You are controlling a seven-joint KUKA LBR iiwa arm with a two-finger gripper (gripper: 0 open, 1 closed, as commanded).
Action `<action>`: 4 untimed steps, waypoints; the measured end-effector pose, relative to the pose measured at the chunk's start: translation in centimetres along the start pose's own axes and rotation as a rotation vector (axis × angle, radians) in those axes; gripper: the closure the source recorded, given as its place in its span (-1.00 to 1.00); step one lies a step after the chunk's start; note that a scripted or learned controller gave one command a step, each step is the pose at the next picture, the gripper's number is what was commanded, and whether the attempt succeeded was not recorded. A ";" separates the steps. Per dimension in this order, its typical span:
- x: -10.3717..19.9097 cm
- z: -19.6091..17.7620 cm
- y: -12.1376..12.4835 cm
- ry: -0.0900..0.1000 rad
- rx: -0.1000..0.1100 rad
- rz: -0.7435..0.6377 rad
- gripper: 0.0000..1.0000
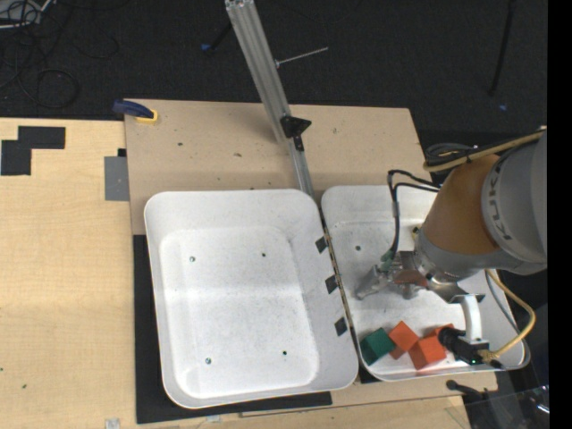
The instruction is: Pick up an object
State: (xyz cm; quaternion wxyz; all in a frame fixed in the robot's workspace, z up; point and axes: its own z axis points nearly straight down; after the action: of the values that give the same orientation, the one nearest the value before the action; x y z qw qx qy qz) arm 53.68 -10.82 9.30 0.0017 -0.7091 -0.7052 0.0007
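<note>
In the right bin [357, 213], near its front edge, a green block [377, 345] lies beside two orange-red blocks [404, 335] [428, 351]. The three sit close together, the green one furthest left. My gripper [371, 285] hangs low over the middle of the right bin, a little behind and left of the blocks, apart from them. Nothing shows in its grasp. The grey arm with its orange band [460, 217] reaches in from the right and covers the bin's right side.
The left bin [237, 293] lies next to the right one, with black clips [332, 283] along the shared rim. A slanted aluminium bar [265, 70] rises behind the bins. Wooden bench extends to the left.
</note>
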 end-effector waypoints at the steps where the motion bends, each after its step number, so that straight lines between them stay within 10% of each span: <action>1: -0.1 -1.0 0.0 0.002 0.001 0.009 1.00; 4: 0.0 -13.3 -1.1 -0.001 -0.003 -0.006 1.00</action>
State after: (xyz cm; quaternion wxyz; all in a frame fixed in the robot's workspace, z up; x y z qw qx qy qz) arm 52.60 -10.87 22.62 0.0004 -0.7068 -0.7074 0.0001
